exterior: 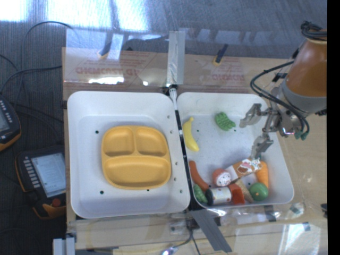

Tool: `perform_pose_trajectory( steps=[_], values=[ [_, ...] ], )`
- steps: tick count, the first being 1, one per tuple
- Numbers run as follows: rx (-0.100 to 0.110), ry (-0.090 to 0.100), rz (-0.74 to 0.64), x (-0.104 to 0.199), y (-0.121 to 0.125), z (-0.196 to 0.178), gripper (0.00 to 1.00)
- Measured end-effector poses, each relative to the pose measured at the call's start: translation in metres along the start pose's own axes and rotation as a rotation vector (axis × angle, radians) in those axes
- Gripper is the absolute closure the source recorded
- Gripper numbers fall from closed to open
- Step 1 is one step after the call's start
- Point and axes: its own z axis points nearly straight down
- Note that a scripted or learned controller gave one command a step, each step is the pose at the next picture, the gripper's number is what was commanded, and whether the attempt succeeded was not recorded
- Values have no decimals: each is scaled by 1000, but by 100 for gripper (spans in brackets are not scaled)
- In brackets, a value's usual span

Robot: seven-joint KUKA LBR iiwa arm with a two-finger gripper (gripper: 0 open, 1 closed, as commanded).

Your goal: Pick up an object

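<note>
Two white bins sit before me. My gripper (257,126) hangs over the right bin (276,193), fingers spread apart, clamping nothing. Toy food clusters at five o'clock: a carrot (262,174), a green ball (259,191). A banana (188,134) lies at nine o'clock.

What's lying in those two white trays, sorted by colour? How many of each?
Yellow: 2, the divided plate and the banana
Green: 3, at and
Orange or red: 3, at and
Mostly white packaging: 3, at and
Total: 11, though the corner pile overlaps.
</note>
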Motion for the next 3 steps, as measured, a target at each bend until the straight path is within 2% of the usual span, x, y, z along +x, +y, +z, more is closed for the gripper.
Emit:
perform_pose_trajectory(
  steps=[1, 2, 3],
  values=[
    [0, -3, 177, -85, 14, 133, 0],
    [5, -14, 115, -3, -67, 139, 0],
    [5, -40, 211, 45, -63, 136, 0]
  ],
)
